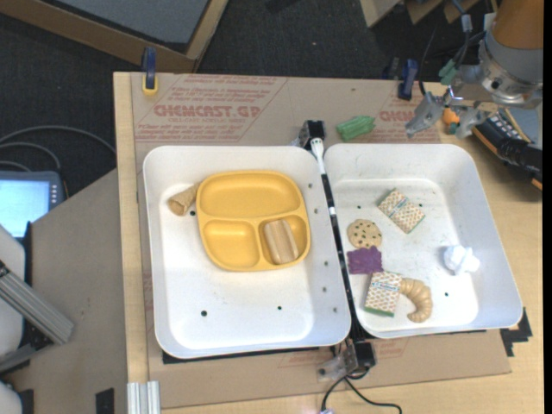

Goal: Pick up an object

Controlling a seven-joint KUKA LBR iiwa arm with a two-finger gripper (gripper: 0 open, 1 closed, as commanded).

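Observation:
My gripper (442, 117) hangs above the bench behind the far edge of the right bin (492, 231). It is open, with nothing between its two grey fingers (420, 115). In the right bin lie a patterned packet (401, 210), a cookie (364, 233), a purple square (364, 260), a second packet (383, 293), a croissant (417, 298) and a white crumpled piece (459, 260). All of them lie well in front of the gripper.
The left bin (172, 291) holds a yellow divided plate (253, 198) with a tan loaf (279, 240) in its lower right compartment. A tan cone (182, 200) lies beside the plate. A green object (355, 128) and a black tool (312, 132) lie on the bench behind the bins.

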